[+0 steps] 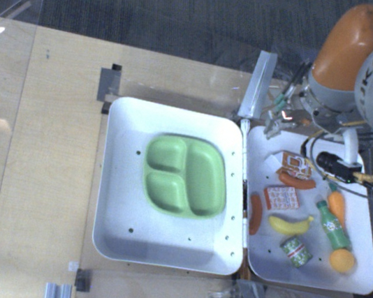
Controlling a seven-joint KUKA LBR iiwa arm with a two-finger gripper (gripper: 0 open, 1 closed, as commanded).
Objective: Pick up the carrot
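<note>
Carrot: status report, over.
Hand at right bin's far corner, away from carrot. Carrot lies by bin's right wall. Green bottle close beside it.

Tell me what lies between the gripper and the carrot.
A red-and-white packet and a red sausage lie flat in the right bin between the gripper and the carrot; an approach from above likely clears them. A green bottle lies right beside the carrot.
</note>
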